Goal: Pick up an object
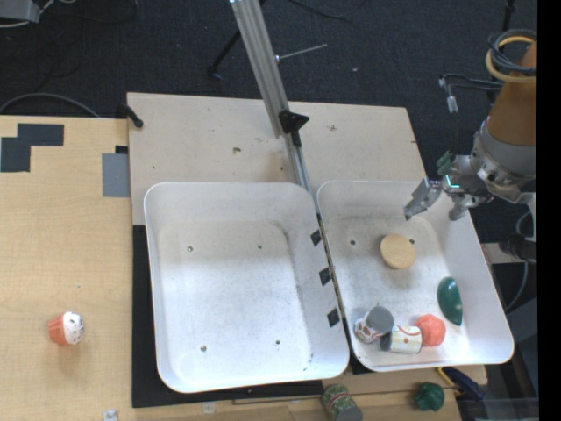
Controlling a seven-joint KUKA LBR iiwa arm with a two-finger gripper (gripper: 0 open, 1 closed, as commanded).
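The gripper [440,198] hangs over the far right corner of the right bin [491,345], its two fingers spread apart with nothing between them; one finger [419,202] angles down to the left, the other sits nearer the bin's right wall. It looks to be above the bin floor and not in contact with any object.

The candidates for picking all lie in the right bin. A round tan wooden disc [398,252] rests on the floor just below and to the left of the gripper, apart from everything else. Further toward the near edge, a dark green, leaf-shaped piece [450,299] lies close to the right wall. In the near corner a cluster sits packed together: a small grey cylinder [379,319], a white cup-like item [405,339] on its side, and an orange-red ball [430,331], the three touching or nearly so. The left bin [175,340] holds no such pieces.

By my reading, this is the approach stage: no grasp is made yet. The disc seems the nearest and least crowded target. The next move would call for shifting the opened fingers over it, straddling its edges, then descending and closing; being flat and low, it may slip out of a shallow pinch
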